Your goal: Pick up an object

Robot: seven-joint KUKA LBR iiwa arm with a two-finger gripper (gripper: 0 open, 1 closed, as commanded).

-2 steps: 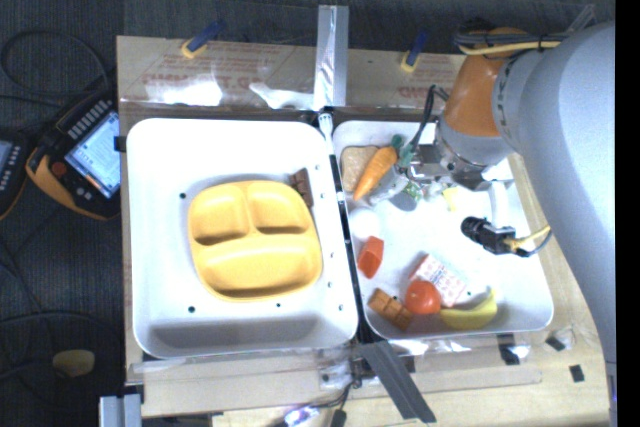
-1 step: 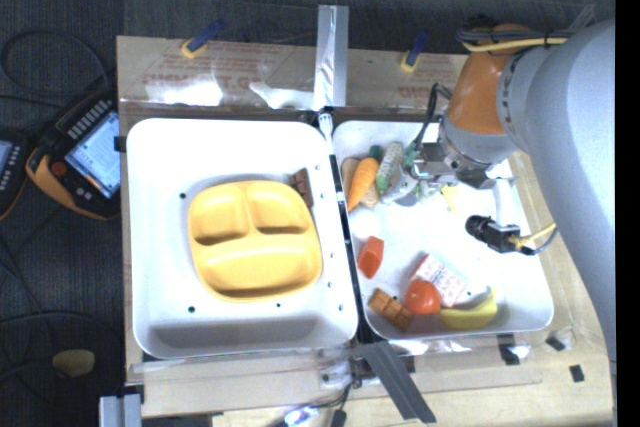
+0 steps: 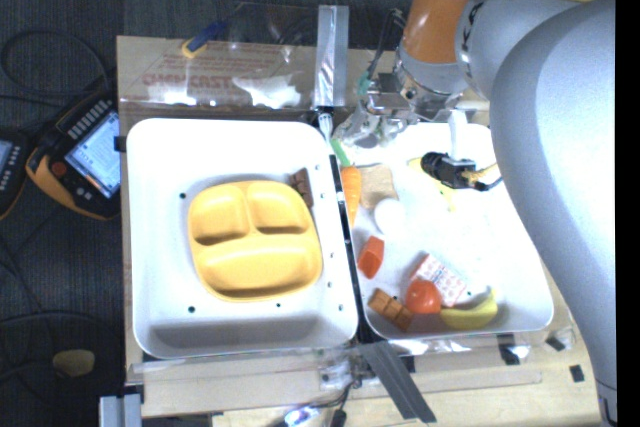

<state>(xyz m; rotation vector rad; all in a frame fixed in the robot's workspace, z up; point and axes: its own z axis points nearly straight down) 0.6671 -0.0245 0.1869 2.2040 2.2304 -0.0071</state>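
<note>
The hand [image 3: 373, 122] is being held at the right bin's [image 3: 490, 237] far corner, near the carrot [image 3: 350, 194]; its grip cannot be told.

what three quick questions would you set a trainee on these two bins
1. True or false: the yellow plastic divided tray lies in the left white bin.
2. Which holds the curved yellow banana? A: left white bin. B: right white bin.
3. Fill in: the gripper is over the right white bin's ____ left corner in the view (upper/lower).

Key: 1 true; 2 B; 3 upper.
</note>
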